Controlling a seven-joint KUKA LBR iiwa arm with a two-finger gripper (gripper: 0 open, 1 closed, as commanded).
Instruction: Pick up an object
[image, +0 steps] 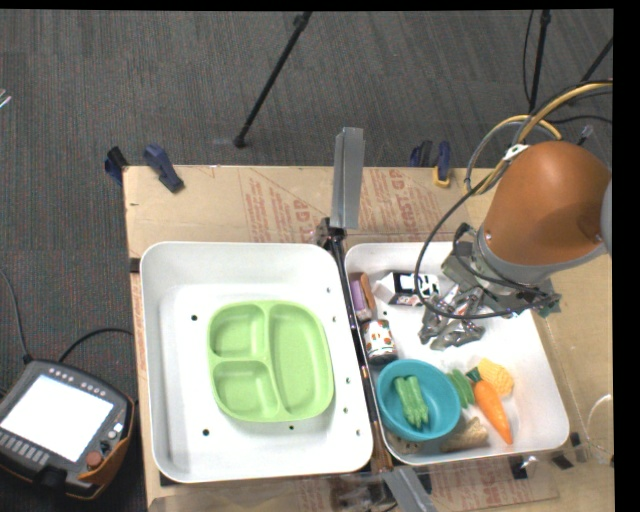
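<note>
My gripper (452, 330) hangs over the middle of the right bin (545, 375), under the orange wrist band. Its fingers look slightly parted, with nothing visible between them. Below it lie a blue bowl (418, 398) holding green beans (411, 398), an orange toy carrot (491, 407) and a yellow corn piece (496, 377). A small can (380, 341) stands at the bin's left wall, left of the gripper. A black-and-white item (413, 288) lies near the bin's far edge.
The left bin (170, 300) holds a light green divided plate (270, 360). A purple and brown item (362, 296) lies along the divider between the bins. A tan piece (468, 433) rests by the right bin's front edge. A tablet (55, 422) sits on the floor at the left.
</note>
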